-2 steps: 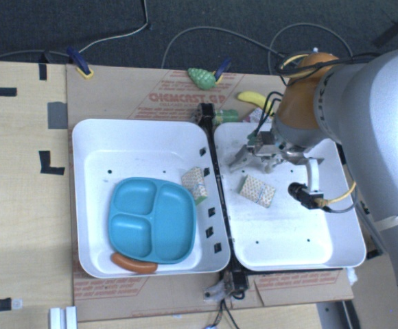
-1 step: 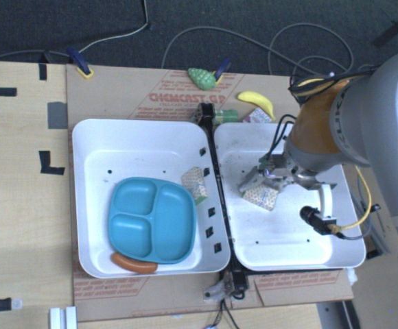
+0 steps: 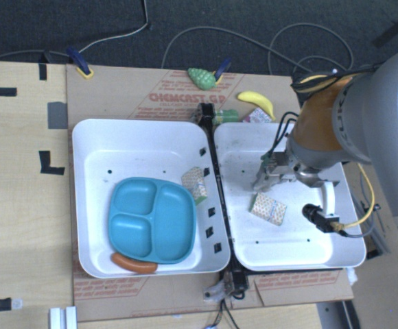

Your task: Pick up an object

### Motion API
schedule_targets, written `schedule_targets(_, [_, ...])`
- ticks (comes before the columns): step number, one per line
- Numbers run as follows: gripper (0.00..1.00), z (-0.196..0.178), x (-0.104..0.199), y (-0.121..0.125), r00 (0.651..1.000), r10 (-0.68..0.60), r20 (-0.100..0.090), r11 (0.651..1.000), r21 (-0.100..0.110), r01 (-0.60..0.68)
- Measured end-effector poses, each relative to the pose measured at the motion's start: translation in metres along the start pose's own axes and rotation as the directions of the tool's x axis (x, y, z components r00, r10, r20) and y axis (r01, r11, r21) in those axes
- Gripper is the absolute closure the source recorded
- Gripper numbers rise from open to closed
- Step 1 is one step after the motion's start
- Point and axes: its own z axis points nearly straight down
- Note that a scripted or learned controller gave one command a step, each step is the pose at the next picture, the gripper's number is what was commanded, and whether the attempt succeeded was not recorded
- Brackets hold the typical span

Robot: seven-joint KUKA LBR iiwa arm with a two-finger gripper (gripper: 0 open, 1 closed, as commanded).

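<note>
Over the right bin point(image 3: 336, 252) my gripper point(image 3: 267, 177) hangs low, its dark fingers pointing down toward the white floor, and just below and beside it lies the small patterned packet point(image 3: 268, 208), flat and a little skewed. From this slanted angle I cannot tell how far my fingers are parted, and nothing shows between them, so I count myself as holding nothing. The packet sits near my fingertips but apart from them, toward the near side of the bin.

Across the divider, the left bin point(image 3: 89, 149) bears a blue sectioned plate point(image 3: 151, 219), an orange sausage-shaped toy point(image 3: 134, 263) tucked against the plate's near edge, and a second small packet point(image 3: 195, 181) leaning near the divider. Beyond the bins, on the cardboard, a yellow banana point(image 3: 256, 103) and a green toy point(image 3: 202, 77) lie well out of my way.

My worry is alignment: as I judge it, I stand slightly off from the packet, so a straight descent could close on bare floor or catch one corner only. A thin, flat packet also gives the fingers little to bite; they may skate over it or push it away. The yellow cable point(image 3: 364, 214) looping by my wrist could snag on the bin's rim if I swing wide.
</note>
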Motion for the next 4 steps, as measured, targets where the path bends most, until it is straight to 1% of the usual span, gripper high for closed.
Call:
schedule_targets(1, [0.00,0.000,0.000,0.000,1.000,0.000,0.000,1.000,0.000,0.000])
schedule_targets(2, [0.00,-0.010,0.022,0.089,1.000,-0.002,-0.002,1.000,0.004,0.002])
schedule_targets(3, [0.00,-0.092,0.028,0.031,1.000,-0.001,-0.002,1.000,0.003,0.001])
schedule_targets(4, [0.00,0.010,0.006,-0.003,1.000,0.000,-0.003,1.000,0.003,0.000])
